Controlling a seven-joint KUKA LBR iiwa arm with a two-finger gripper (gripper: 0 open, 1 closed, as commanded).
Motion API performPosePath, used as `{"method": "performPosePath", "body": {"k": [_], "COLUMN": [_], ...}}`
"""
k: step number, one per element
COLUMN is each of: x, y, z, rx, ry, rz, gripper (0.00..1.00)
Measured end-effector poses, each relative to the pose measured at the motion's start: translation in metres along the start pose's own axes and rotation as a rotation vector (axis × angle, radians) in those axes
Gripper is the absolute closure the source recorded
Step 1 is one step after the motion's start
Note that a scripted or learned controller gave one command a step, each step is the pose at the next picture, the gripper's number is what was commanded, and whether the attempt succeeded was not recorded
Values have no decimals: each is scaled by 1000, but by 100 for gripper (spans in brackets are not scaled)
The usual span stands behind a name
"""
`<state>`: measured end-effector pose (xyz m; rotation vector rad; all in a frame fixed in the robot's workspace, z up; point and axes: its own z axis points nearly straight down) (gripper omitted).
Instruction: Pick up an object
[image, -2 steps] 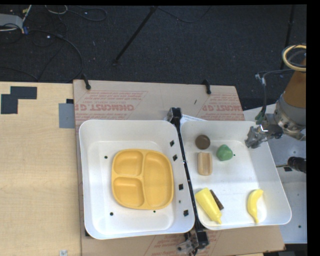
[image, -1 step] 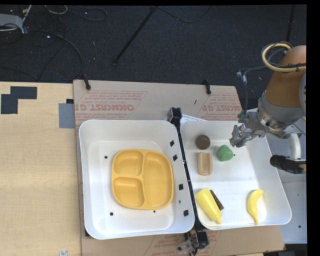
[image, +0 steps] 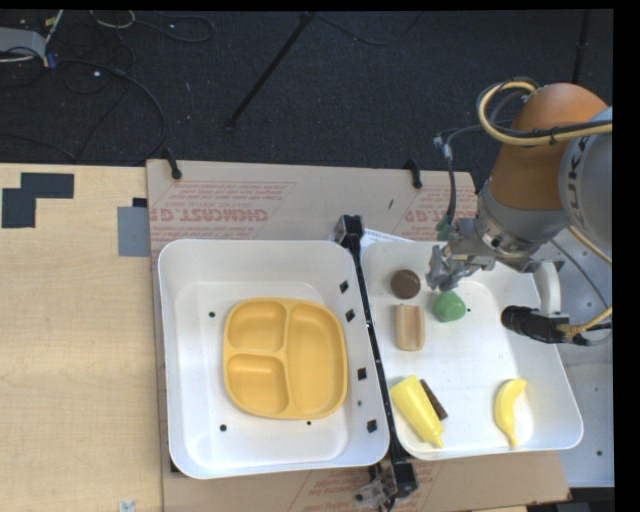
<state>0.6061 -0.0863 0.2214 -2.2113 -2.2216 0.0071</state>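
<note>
Gripper (image: 452, 281) sits directly above green ball (image: 450, 307) in right bin (image: 560, 425); finger state cannot be determined.

A single fixed camera looks down at a slant from above the bench, far enough back to take in both shallow white plastic bins (image: 190, 300) side by side, with the grey, orange-banded arm (image: 545, 150) entering from the right.
</note>
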Motion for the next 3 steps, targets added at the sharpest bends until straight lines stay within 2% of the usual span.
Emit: {"method": "performPosePath", "body": {"k": [1,2,3], "x": [56,116,163], "y": [-6,-10,-15], "z": [12,4,13], "rx": [1,0,1], "ry": [-1,-1,-2], "rz": [1,-1,0], "gripper": [100,100,100]}}
